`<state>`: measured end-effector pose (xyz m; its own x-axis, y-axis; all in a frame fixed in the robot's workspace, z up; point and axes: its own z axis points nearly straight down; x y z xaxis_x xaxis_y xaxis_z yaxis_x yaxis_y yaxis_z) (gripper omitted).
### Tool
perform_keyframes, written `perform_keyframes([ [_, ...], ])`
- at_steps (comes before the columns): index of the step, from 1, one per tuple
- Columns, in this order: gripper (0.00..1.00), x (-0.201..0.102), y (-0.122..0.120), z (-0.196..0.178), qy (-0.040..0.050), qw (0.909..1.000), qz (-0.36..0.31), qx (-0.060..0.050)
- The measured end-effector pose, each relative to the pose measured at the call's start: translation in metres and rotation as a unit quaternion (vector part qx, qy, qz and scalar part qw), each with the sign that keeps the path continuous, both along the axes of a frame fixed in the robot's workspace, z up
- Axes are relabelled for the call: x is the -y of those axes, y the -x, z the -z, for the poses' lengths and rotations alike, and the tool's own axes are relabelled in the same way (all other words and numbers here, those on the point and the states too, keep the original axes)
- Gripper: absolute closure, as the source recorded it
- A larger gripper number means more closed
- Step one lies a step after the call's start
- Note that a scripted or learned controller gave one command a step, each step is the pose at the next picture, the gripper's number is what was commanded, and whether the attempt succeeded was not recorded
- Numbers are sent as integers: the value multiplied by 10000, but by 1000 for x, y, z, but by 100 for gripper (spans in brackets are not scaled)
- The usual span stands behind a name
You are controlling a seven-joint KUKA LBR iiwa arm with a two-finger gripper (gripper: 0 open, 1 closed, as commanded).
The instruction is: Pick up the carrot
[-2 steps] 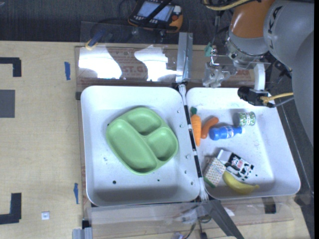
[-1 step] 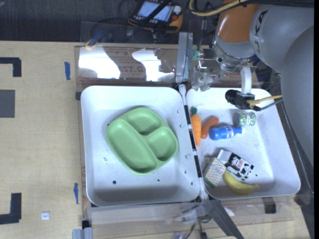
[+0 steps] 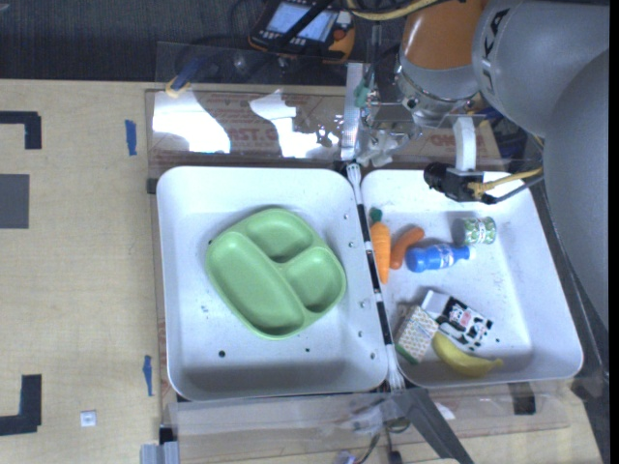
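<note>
Carrot (image 3: 381,249) not yet lifted: lying in right bin (image 3: 542,288) against the left wall, touching an orange piece (image 3: 406,237) beside a blue bottle (image 3: 432,256). Largest first: grey arm (image 3: 551,56) hanging over the far edge of the bench (image 3: 77,259), well apart from the target. Left bin (image 3: 184,259) bearing a green divided plate (image 3: 276,272). Banana (image 3: 462,353) near the front. End effector (image 3: 360,148) above the far bin rim, grip state impossible to tell. Whole reach, descent and grasp apparently left to do.
</note>
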<state>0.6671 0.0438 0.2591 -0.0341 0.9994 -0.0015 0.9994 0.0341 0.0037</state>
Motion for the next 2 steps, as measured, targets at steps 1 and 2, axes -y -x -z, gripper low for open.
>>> perform_keyframes([
  [1,100,7,0,-5,-3,9984,568,3],
  [2,100,7,1,13,-4,9997,252,-37],
])
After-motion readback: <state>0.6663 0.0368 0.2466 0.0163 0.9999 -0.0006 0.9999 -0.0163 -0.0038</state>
